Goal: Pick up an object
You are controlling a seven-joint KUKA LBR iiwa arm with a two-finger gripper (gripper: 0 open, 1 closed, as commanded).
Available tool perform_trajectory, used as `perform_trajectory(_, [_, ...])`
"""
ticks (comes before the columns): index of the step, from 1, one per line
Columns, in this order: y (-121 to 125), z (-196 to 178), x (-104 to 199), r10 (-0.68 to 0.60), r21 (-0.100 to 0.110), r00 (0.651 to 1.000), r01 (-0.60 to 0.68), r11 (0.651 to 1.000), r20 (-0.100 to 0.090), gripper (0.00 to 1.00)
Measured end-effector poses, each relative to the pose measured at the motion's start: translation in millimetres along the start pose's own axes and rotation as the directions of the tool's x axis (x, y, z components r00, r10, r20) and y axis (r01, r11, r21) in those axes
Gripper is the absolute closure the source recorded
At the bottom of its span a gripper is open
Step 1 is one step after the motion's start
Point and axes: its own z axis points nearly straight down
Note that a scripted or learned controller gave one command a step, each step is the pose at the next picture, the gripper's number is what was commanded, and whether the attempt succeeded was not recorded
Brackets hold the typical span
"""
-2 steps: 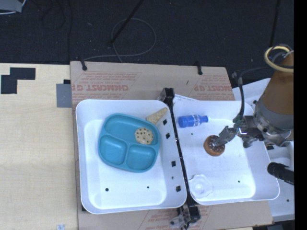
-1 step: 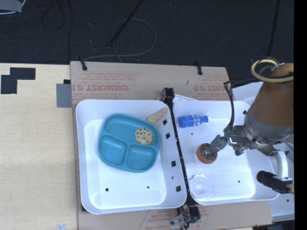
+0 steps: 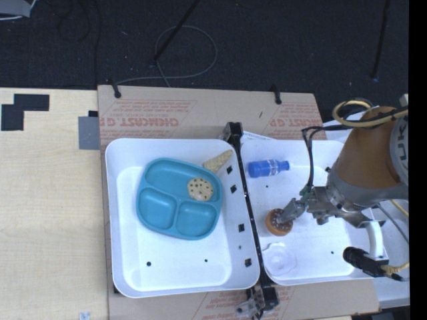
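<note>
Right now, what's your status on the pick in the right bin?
Gripper low in the right bin, at the brown donut. Hold not confirmed. Blue bottle lying behind, apart. Clear cup just in front.

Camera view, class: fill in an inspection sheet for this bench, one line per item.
Surface: two white bins, left bin and right bin, on cardboard.
Job's things: blue bottle and brown round object in right bin; blue divided plate carrying a cookie, cone-shaped piece at its edge, in left bin.
Clutter: clear cup in right bin.
Tool: low beside the brown round object; grip unclear.
Cables: loops on dark floor.
Surroundings: wooden bench.
</note>
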Motion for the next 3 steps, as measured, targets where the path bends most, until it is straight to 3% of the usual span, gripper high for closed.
perform_trajectory(1, [1, 46, -6, 0.000, -0.001, 1.000, 0.000, 1.000, 0.000, 0.00])
perform_trajectory(2, [1, 34, -8, 0.007, -0.002, 1.000, -0.007, 1.000, 0.000, 1.00])
perform_trajectory(3, [7, -23, -1, -0.001, -0.011, 1.000, 0.001, 1.000, 0.002, 1.00])
